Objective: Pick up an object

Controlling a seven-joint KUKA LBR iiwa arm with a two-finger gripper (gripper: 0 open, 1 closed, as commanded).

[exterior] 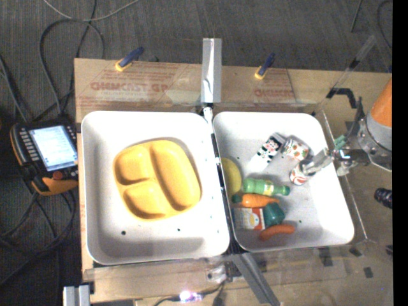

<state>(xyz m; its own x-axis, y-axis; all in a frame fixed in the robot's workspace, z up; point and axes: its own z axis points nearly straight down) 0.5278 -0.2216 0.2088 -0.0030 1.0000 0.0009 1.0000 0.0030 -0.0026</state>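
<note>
1. Camera view is looking down on a tabletop carrying two white bins side by side: the left bin and the right bin.
2. A yellow divided plate is lying in the middle of the left bin, its three compartments facing up.
3. The arm is reaching in from the right, its orange band showing at the frame's edge, and the claw is hanging over the right bin's upper right part.
4. The claw's tips are sitting just at a small red-and-white can; whether they are apart, together or clamped on it I cannot tell, as the view is blurred there.
5. A second can and a black-and-white carton are lying just to the upper left of the claw.
6. Further left and lower in the right bin, a yellow fruit, a green bottle and a carrot are crowding together.
7. Below them, a red carton, a dark green piece and what may be a red pepper are lying close to the bin's front wall.
8. A handheld controller with a lit screen is resting off the tabletop at left.
</note>
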